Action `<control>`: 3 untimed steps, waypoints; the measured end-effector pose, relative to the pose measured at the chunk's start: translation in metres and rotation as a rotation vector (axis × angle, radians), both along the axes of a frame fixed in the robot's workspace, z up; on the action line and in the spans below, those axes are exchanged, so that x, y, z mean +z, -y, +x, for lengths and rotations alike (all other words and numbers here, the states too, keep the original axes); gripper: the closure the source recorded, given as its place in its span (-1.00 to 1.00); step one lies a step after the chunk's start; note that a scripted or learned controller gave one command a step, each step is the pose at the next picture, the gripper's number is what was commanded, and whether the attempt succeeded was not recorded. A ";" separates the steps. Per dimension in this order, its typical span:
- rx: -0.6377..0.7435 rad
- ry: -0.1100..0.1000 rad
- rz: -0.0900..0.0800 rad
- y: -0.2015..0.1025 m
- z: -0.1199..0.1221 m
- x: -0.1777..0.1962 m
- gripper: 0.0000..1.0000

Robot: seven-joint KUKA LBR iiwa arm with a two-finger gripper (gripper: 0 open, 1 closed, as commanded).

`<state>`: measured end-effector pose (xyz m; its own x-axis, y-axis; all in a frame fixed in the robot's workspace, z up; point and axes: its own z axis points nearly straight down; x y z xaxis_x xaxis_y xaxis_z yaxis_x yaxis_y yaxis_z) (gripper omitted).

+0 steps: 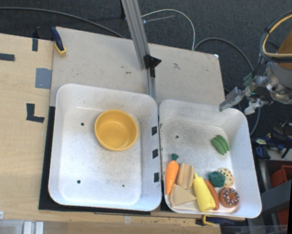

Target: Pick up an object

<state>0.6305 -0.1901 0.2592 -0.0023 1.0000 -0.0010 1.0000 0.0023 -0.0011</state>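
The right bin (187,118) holds several toy foods. A green pepper-like piece (220,143) lies apart near the right wall. Clustered at the front are an orange carrot (171,176), a tan wedge (184,175), a yellow bottle-shaped piece (203,192), a dark green piece (216,178), a speckled cookie (226,173) and a brown doughnut (228,197). My gripper (238,100) hangs above the right bin's far right corner, high over the bench, with its two fingers spread apart and nothing between them.
The left bin (71,148) holds a yellow bowl (116,130). A slanted metal pole (138,33) crosses the bench behind the bins and ends at the divide between them. Cables lie on the dark floor beyond.
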 end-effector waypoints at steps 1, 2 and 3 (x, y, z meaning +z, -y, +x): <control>0.000 0.000 -0.001 0.000 0.000 0.000 -1.00; -0.001 -0.005 0.000 0.003 0.000 -0.044 -1.00; 0.000 -0.005 0.001 -0.004 0.004 -0.091 -1.00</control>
